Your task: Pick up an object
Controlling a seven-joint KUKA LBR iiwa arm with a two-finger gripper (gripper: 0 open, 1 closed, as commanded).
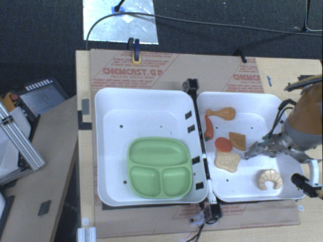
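A: Where is the hand [251, 153]?

B: Low in the right bin [252, 185], reaching in from the right. How far it is open cannot be told; nothing shows between its fingers.

A: What lies near it?

B: A tan cracker [237, 140] just beside its tip, a red tomato [223, 144] and bread slice [227, 161] beyond, a croissant [269, 179] below. The left bin [116, 110] holds a green divided plate [159, 167].
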